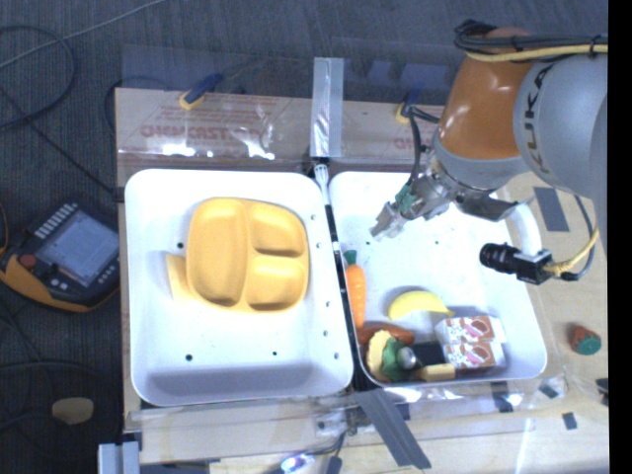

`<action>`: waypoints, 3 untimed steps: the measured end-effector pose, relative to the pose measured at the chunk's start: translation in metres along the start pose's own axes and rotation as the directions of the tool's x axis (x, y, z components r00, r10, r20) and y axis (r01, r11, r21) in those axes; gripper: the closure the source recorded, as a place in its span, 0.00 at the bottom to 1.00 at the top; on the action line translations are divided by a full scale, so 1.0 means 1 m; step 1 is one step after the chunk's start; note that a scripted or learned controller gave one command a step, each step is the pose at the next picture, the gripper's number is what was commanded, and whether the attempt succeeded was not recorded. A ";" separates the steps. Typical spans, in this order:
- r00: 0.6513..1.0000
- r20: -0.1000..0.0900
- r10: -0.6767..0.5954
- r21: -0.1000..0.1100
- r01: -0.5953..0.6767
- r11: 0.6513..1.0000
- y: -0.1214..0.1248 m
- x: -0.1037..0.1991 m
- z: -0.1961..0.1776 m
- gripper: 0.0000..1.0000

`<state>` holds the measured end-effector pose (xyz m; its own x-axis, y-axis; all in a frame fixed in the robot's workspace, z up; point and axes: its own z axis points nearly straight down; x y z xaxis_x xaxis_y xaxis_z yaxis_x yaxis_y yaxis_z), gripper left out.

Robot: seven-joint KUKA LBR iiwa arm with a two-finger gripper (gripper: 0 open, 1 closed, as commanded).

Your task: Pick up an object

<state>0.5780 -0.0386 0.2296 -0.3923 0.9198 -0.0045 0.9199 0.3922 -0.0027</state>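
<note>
Handheld control pendant (69, 255), grey screen, orange casing: on dark carpet left of the worktop. Black cables (59, 38): trailing across the carpet, upper left. Brown cardboard sheet (217, 117) with clear plastic film: behind the bins

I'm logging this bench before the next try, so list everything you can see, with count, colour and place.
Shallow white plastic bins: two, white, side by side on the bench; left bin, right bin.
Divided plastic tray: one, yellow, in the left bin.
Toy carrot: one, orange, at the right bin's left wall.
Toy banana: one, yellow, near side of the right bin.
Small carton: one, red and white, right bin's near right corner.
Handheld control pendant: one, orange and grey, on the floor left of the bench.
Grey arm with orange band: one, reaching from the right.
Two-finger gripper: one, above the right bin's far part.
</note>
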 end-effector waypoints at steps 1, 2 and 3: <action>0.892 0.000 0.453 0.002 -0.453 0.892 0.053 -0.025 0.025 1.00; 0.892 0.007 0.452 0.004 -0.452 0.892 0.053 -0.026 0.016 1.00; 0.972 -0.001 0.236 0.001 -0.236 0.972 0.010 -0.024 0.008 1.00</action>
<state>0.5967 -0.0562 0.2213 -0.1637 0.9865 -0.0042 0.9865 0.1637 -0.0026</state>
